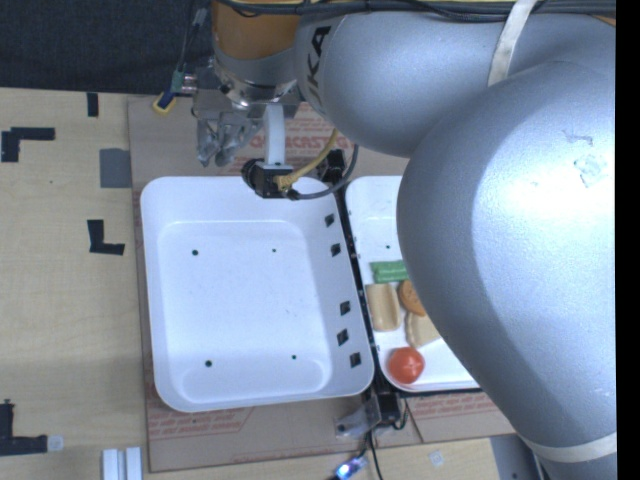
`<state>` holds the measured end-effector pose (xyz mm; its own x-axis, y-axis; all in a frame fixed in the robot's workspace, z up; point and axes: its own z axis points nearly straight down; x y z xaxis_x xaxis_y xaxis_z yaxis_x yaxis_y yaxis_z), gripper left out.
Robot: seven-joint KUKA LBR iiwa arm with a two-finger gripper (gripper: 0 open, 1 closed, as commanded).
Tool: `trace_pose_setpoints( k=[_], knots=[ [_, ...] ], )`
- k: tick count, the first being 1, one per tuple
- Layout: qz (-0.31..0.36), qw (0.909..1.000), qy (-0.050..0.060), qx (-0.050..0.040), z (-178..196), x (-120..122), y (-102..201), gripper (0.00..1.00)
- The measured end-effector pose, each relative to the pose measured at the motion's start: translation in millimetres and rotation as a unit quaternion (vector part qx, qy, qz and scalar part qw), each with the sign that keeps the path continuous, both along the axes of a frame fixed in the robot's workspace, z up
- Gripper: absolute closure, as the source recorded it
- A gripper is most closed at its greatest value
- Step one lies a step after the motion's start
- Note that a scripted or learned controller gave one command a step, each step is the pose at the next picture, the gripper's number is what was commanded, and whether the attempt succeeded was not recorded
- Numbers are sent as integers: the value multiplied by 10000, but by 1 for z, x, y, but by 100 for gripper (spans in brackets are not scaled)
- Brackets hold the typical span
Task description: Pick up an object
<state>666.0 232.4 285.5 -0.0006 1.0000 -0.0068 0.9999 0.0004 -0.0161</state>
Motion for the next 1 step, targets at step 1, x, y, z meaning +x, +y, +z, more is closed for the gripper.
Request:
trace_pose_setpoints(
  k=[1],
  knots=[
    [10,9999,-127,54,118,3,1,100]
  ],
)
